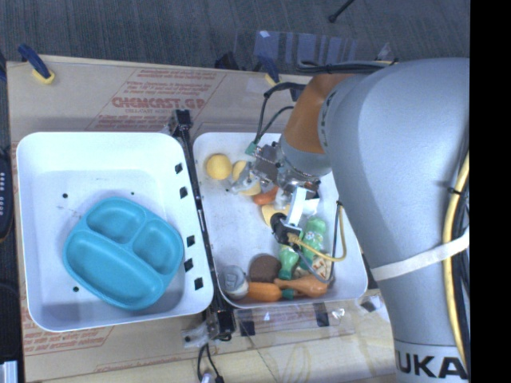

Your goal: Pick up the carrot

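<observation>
An orange carrot-like piece (263,291) lies along the near wall of the right bin (227,234), next to a brown round item (262,267). A second small orange piece (267,197) shows just under my gripper (262,175), which is low in the far half of that bin. I cannot tell which of the two is the carrot. The gripper hangs beside a yellow lemon-like ball (217,166). The wrist and the big grey arm cover the bin's right side. Nothing is seen held.
The left bin (48,166) holds a blue divided plate (122,250). Several toy foods crowd the right bin's near right corner, among them a green bottle (314,234), a green piece (288,259) and an orange-brown item (310,287). A grey cup (233,281) stands at the near left corner.
</observation>
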`<state>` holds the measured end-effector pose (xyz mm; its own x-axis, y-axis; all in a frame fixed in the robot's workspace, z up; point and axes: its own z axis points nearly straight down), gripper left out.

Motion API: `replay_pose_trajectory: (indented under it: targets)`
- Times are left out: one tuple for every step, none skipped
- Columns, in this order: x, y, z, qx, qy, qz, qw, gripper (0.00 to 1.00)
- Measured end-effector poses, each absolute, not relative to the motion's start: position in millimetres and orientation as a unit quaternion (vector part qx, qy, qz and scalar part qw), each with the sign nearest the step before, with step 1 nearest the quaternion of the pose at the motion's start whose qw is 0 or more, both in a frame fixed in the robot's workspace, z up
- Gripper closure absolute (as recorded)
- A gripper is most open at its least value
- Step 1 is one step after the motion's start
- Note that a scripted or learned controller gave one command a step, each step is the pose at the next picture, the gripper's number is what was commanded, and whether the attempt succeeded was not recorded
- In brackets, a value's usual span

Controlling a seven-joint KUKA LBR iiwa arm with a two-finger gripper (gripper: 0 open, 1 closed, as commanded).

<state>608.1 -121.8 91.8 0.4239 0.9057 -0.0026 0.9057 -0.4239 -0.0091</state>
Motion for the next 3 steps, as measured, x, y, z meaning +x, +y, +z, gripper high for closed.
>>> replay_pose_trajectory:
  targets:
    - [585.1,-131,175,-0.813,-0.582,0.0010,0.000,0.00]
    - [613.0,-148,89,-0.773,-0.634,0.0044,0.006,0.00]
    - [614.3,-147,101,-0.771,-0.637,0.0050,0.007,1.00]
